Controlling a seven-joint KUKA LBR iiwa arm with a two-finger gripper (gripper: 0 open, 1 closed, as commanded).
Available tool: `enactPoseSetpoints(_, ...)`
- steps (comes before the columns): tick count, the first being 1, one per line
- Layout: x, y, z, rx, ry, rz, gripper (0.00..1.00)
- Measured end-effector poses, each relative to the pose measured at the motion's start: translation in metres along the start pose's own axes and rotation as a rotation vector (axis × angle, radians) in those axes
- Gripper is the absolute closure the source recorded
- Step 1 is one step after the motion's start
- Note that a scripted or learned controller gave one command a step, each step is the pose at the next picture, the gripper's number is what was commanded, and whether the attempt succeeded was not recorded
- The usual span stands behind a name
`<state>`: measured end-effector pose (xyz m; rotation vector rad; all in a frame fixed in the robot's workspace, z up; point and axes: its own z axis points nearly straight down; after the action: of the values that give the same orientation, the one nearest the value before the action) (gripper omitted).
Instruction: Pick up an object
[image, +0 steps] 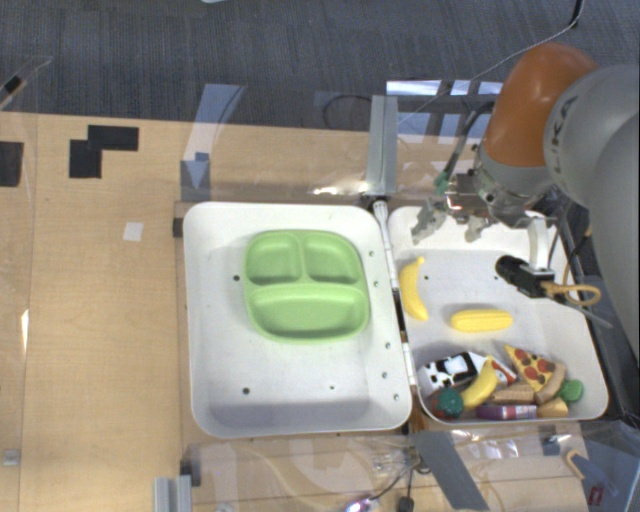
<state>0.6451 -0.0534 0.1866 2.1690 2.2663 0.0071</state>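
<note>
The gripper hangs above the right bin's far edge, fingers spread, pinching nothing. A banana lies just below it by the left wall, with a yellow piece nearby. A green tray sits in the left bin.
</note>
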Motion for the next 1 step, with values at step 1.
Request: enactPoseSetpoints(1, -0.0256, -0.0124, 0.0771, -0.013, -0.001, -0.071, 0.0)
